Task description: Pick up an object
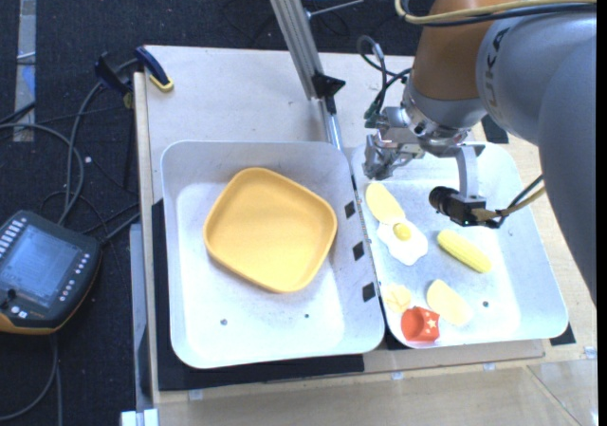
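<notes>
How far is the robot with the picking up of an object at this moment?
Nothing looks picked yet. The gripper hangs over the far left corner of the right bin, just above the pale yellow piece. The fried egg, corn and strawberry lie in that bin. Grasping and lifting are left.

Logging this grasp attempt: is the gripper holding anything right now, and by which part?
Nothing seems held. The gripper hovers at the far left corner of the right bin, above the pale yellow food piece, with no object seen between its fingers.

Two bins [180, 225], one plate [270, 228], six foods [464, 250]
</notes>
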`<state>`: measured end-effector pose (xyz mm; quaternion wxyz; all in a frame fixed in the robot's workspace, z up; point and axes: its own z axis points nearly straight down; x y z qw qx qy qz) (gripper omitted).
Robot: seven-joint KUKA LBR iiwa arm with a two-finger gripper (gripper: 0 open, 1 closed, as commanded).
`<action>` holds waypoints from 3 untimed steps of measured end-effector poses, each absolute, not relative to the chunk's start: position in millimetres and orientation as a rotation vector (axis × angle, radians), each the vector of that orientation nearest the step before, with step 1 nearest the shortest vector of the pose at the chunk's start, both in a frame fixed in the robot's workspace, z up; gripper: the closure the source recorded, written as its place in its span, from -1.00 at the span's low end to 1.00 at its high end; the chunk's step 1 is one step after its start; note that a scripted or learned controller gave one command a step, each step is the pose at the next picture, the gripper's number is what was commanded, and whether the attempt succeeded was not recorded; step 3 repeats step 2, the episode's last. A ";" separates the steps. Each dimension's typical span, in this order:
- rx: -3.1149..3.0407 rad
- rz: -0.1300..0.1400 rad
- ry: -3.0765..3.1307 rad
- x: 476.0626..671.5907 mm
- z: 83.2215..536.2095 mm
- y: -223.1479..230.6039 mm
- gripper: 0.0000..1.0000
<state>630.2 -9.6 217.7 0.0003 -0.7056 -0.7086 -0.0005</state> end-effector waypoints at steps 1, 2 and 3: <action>-2.216 -0.001 -2.225 613.1 212.9 39.2 1.00; -2.215 -0.001 -2.226 598.3 214.9 96.8 1.00; -2.215 -0.001 -2.226 598.3 214.9 96.8 1.00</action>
